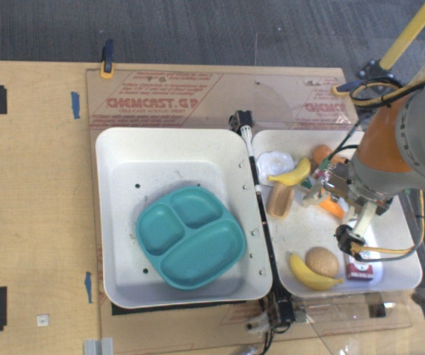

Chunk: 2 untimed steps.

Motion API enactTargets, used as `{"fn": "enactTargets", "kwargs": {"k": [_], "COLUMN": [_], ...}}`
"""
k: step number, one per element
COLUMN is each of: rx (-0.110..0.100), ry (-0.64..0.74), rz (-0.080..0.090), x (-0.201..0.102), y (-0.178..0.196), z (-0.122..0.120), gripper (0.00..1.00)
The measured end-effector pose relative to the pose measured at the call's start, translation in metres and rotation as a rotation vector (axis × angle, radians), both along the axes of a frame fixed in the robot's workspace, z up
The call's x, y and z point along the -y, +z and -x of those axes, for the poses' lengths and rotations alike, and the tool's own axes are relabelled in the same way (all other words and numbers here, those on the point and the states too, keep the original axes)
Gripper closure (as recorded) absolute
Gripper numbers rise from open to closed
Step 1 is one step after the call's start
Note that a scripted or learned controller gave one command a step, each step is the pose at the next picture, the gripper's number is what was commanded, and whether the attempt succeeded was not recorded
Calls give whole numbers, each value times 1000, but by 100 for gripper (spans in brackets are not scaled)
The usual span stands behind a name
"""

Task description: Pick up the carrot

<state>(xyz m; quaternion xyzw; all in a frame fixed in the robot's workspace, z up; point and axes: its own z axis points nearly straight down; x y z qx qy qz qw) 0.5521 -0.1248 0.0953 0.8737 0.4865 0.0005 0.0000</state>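
orange carrot [332,207] lies in the right bin [405,272], just left of the gripper [329,185] and partly hidden under it, long axis apparently running left-far to right-near. gripper state cannot be determined here; carrot is not seen grasped.

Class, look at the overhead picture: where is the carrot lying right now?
The carrot lies in the right bin, near its middle, just left of the arm's wrist and right of the upper banana.
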Motion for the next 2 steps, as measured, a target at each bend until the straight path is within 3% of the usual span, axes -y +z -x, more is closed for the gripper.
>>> {"fn": "enactTargets", "kwargs": {"k": [1,2], "rx": [-6,0], "ry": [2,-238], "rz": [-1,-2], "x": [-1,-76], "y": [6,126], "z": [0,10], "gripper": [100,100]}}
